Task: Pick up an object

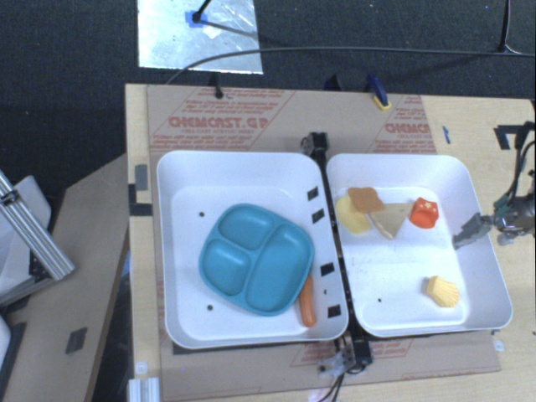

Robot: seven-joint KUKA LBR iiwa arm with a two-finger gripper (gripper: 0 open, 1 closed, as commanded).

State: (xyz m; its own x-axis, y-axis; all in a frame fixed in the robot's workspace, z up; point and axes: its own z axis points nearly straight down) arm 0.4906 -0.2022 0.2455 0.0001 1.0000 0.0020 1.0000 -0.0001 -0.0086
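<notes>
Cardboard sheet under the bins is reading "CHEMCAST GP" in red — repeated near the top right, partly cut off by the right bin. Other print on it is too small to read.

Gripper is sitting at the right bin's outer rim, above the wall, nothing between its fingers; whether they're spread or closed I cannot tell — too blurred, and the arm is running off the frame edge.

Pickable items are lying in the right bin: red block, brown piece, pale yellow round piece and tan wedge clustered touching near the far wall; yellow ridged piece sitting apart near the front. What those foods are is hard to make out.

Left bin is holding a blue divided plate with an orange carrot-like stick just beside its right edge.

Bench is tan wood, dark carpet behind — a shiny foil square with blue tape is lying on it, cable running across.
</notes>
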